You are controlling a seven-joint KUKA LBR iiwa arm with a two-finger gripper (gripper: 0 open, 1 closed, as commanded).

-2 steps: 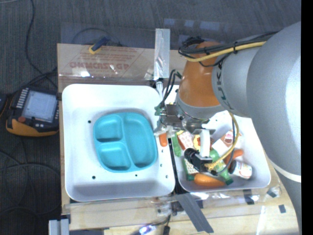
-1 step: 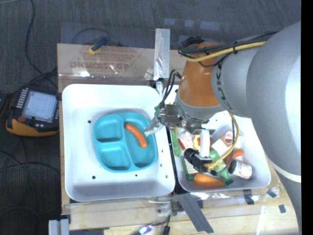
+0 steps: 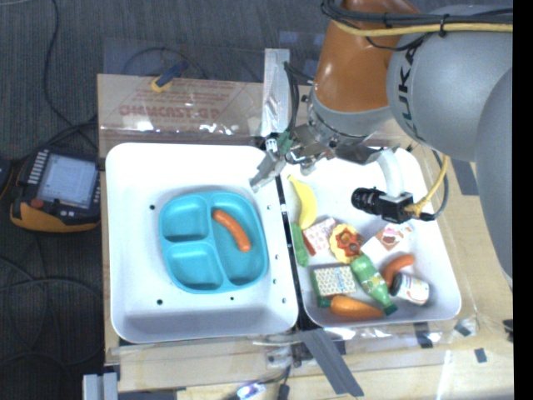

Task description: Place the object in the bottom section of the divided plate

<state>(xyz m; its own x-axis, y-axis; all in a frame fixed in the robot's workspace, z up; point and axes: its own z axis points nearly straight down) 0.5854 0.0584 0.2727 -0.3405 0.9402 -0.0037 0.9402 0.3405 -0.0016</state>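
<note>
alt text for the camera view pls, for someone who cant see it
A blue divided plate sits in the left white bin with an orange sausage lying in its right section. The grey and orange arm's hand is above the wall between the bins. The right white bin holds toy food, including a banana and a carrot.

Two shallow white bins: a left bin [image 3: 125, 307] and a right bin [image 3: 445, 294]. The left bin holds one blue divided plate [image 3: 187, 265] with three sections, and one sausage [image 3: 232, 228] lies in it. Toward the near edge of the right bin lie one banana [image 3: 304, 201], one carrot [image 3: 356, 307], one green bottle [image 3: 369, 277], one can [image 3: 412, 289], one second sausage [image 3: 398, 264] and several small packets too crowded to count exactly.
</note>
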